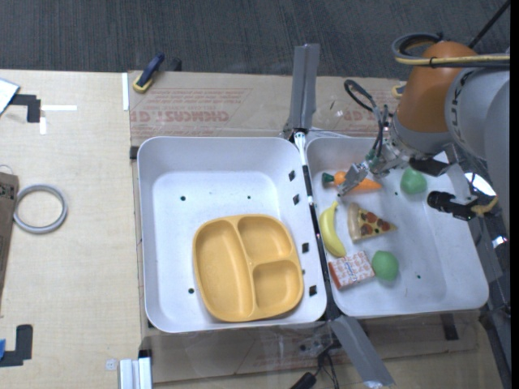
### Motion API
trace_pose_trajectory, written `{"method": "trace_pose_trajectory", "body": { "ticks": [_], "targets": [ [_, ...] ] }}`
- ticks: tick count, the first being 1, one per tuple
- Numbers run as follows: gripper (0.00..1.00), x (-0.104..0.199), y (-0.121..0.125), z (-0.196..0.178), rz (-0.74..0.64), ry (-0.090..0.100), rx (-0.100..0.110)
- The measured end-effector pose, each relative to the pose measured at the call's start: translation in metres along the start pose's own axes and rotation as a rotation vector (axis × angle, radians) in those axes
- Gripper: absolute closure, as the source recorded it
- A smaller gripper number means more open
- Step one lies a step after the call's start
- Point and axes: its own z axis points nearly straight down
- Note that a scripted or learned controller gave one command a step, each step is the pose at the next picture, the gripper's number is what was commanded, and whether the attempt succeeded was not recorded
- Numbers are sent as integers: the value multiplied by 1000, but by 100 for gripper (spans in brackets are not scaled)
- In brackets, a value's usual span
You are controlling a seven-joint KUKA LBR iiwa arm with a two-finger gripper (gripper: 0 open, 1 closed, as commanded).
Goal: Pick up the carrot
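The arm (454,96) reaches in from the right and slants down into the right bin (438,286), its gripper (354,181) low over the carrot (362,181) near the bin's back left. The fingers straddle the carrot, but whether they are clenched on it cannot be told. A banana (328,229) and pizza slice (369,223) lie just in front.
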Motion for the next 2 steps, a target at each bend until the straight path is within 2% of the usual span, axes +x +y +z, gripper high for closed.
{"method": "trace_pose_trajectory", "body": {
  "ticks": [1,2],
  "targets": [
    [100,-1,-1,-7,3,2,4],
    [100,9,11,-3,-50,-2,9]
  ]
}}
